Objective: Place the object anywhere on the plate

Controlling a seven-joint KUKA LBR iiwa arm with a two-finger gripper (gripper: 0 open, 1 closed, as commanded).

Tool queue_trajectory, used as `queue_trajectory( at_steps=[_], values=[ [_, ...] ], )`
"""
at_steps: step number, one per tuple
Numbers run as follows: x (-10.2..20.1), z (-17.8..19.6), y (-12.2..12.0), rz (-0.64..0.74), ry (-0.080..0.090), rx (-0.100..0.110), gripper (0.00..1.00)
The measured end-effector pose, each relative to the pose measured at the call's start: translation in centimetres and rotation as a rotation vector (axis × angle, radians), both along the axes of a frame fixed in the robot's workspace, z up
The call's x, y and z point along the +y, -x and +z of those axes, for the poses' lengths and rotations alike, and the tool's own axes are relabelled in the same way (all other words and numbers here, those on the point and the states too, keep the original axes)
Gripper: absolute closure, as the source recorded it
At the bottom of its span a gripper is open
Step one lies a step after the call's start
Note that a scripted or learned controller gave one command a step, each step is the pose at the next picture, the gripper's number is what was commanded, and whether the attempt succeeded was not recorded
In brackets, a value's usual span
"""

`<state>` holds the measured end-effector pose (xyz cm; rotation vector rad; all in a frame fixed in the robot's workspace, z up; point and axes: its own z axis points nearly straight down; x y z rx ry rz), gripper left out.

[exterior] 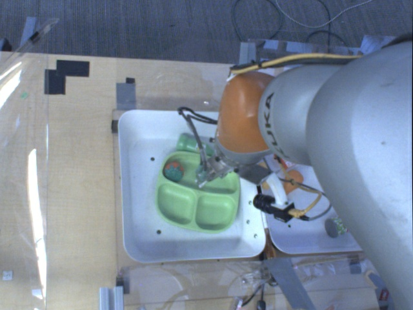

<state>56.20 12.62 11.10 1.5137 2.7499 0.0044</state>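
A light green divided plate [193,202] lies in the left white bin [139,192]. A small round object [174,169], teal with red patches, rests in the plate's upper left compartment. My gripper [208,172] hangs over the plate's upper right part, just right of that object, under the orange wrist band [240,118]. The arm hides most of the gripper.
The grey arm covers most of the right bin [310,237]. There I see an orange thing [293,175] and a small grey piece [333,226] near the arm. A green shape [188,141] lies just behind the plate. Black and yellow cables hang by the wrist.
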Motion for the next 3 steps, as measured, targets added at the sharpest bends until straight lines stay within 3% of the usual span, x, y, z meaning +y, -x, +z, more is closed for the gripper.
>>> queue_trajectory(
  at_steps=[1, 2, 3],
  values=[
    [-5.0, 7.6, -1.3, 0.433, 0.002, -0.009, 1.00],
    [-17.1, 12.1, -1.9, 0.327, 0.005, -0.011, 1.00],
    [-17.1, 12.0, -1.9, 0.327, 0.005, -0.010, 0.00]
  ],
)
